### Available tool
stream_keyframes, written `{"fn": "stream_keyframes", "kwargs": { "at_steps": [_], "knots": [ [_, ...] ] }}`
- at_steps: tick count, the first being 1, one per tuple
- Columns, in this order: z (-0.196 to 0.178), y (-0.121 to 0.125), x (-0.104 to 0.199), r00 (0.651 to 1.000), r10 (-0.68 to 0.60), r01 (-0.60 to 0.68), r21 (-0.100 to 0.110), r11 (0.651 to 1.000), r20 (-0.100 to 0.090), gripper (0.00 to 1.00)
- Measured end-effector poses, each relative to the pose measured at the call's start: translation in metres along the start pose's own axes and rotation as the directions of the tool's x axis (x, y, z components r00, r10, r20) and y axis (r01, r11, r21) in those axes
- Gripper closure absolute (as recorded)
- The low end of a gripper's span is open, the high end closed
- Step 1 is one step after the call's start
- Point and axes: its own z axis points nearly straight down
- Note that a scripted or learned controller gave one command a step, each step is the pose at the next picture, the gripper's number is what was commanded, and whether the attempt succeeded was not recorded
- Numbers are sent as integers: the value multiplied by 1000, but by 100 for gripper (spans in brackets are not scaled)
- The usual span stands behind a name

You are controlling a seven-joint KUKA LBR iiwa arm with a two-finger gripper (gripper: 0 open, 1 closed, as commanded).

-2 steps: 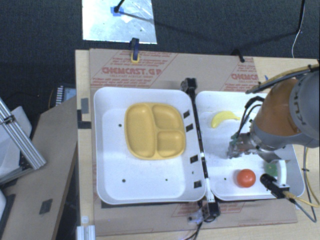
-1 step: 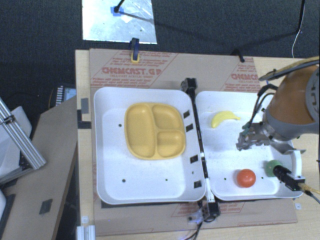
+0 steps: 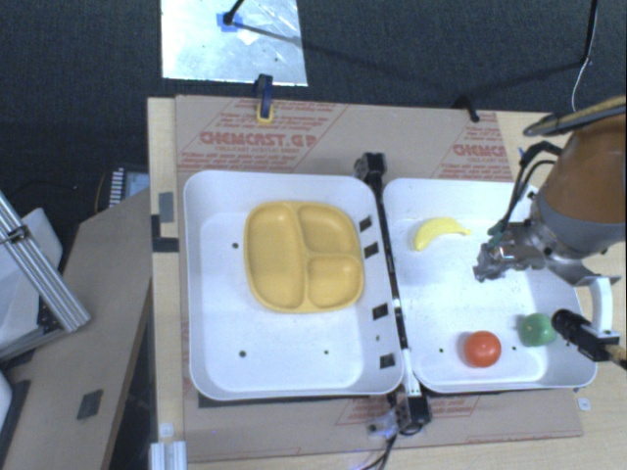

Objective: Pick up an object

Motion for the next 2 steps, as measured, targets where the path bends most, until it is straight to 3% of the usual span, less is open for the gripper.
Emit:
{"fn": "stream_keyframes", "kwargs": {
  "at_steps": [1, 2],
  "knots": [
    [-63, 6, 0, 1000, 0, 0, -1, 1000, 1, 100],
    [-58, 24, 42, 1000, -4, 4, 3, 1000, -1, 100]
  ]
}}
